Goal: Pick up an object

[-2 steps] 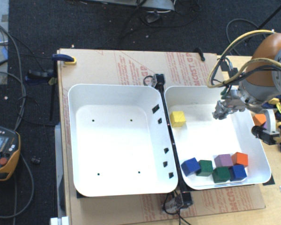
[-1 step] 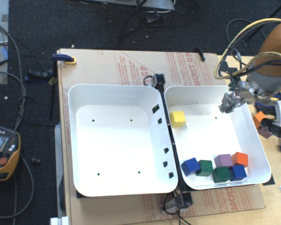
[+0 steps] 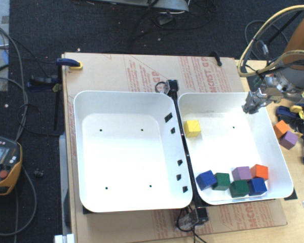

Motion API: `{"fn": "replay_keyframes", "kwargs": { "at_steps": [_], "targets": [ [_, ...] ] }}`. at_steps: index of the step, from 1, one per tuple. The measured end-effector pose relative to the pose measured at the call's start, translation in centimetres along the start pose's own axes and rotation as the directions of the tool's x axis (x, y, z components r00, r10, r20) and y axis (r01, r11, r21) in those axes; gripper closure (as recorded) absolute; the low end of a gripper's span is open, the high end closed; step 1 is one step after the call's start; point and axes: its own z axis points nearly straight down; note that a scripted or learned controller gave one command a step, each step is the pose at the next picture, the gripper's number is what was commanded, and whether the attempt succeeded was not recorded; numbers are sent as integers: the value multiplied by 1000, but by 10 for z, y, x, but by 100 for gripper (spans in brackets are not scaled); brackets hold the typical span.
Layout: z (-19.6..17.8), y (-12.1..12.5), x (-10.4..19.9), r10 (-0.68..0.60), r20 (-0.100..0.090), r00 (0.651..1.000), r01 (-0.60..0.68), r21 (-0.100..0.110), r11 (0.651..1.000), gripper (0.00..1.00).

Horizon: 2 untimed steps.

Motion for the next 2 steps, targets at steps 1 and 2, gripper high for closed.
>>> {"fn": "replay_keyframes", "kwargs": {
  "at_steps": [1, 2],
  "targets": [
    [-8, 4, 46, -3, -2, 1000, 3, 3, 1000, 100],
    [2, 2, 97, -4, -2, 1000, 4, 5, 1000, 100]
  ]
}}
